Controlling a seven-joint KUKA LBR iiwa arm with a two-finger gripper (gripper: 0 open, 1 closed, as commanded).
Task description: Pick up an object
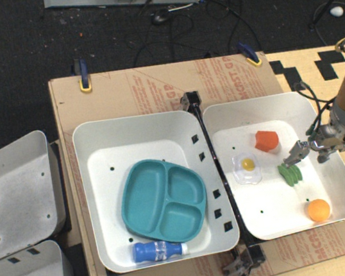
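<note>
End effector [297, 154] over right bin [337, 195], finger state unclear, tip just above green toy [290, 174]. Red block [266, 140], orange ball [318, 210] nearby. Cardboard print unreadable.

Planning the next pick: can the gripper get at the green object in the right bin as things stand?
Probably yes. The gripper hangs just above the green object in the right bin, and nothing lies over it; the red block and the orange ball sit apart from it.
</note>
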